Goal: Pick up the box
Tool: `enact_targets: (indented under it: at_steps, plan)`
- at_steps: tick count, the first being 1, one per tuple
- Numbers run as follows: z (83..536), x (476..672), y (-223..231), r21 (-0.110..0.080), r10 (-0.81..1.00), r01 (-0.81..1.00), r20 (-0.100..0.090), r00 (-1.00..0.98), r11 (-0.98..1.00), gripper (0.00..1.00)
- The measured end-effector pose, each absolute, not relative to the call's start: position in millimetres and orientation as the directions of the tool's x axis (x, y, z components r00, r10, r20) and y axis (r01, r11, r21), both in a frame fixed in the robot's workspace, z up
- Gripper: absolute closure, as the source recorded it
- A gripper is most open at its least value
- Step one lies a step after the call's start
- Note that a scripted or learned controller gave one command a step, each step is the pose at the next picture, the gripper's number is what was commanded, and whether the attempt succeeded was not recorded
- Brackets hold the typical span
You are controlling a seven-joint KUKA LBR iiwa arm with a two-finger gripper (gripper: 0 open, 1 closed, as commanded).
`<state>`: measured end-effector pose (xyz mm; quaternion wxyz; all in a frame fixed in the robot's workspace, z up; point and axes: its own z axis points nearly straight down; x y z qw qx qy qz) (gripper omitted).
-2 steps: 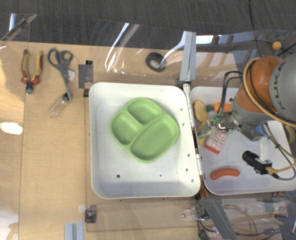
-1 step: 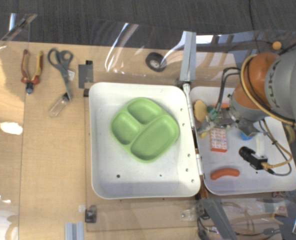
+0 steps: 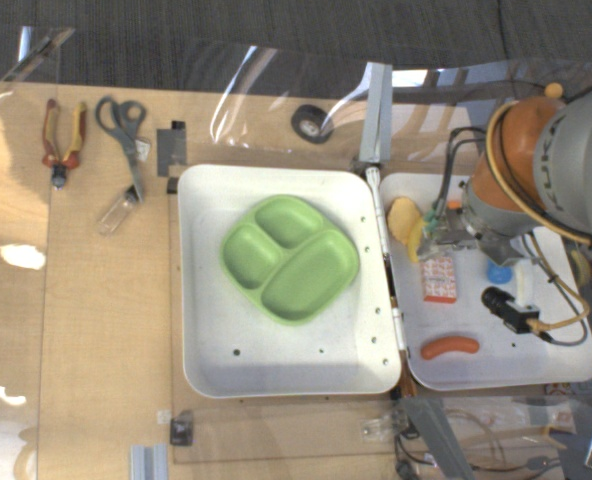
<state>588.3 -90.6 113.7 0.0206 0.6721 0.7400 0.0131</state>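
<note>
Grey arm [image 3: 576, 158] bulk looms closest, reaching over the right bin [image 3: 576, 368] so its tool [image 3: 444, 230] hangs just above the box [image 3: 438, 278]. That box lies flat beside a banana [image 3: 406, 220], sausage [image 3: 449, 347] nearer. Whether the tool is apart or together, I cannot tell. Left bin [image 3: 206, 348] holds a green divided plate [image 3: 291, 258].

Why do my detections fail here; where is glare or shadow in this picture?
Camera view: bright glare patches on the bench at left, streaky reflections on the clear panel behind the left bin; the arm shades the box in the right bin; focus is soft throughout.
</note>
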Motion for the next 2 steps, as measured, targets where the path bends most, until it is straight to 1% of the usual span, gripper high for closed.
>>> enact_targets:
  at_steps: [1, 2]
  plan:
    - [114, 588.2, -91, 0.047, 0.995, 0.994, -0.013, -0.096, 0.096, 0.00]
    - [91, 559.0, -124, 0.016, 0.994, 0.994, -0.005, -0.111, 0.111, 0.00]
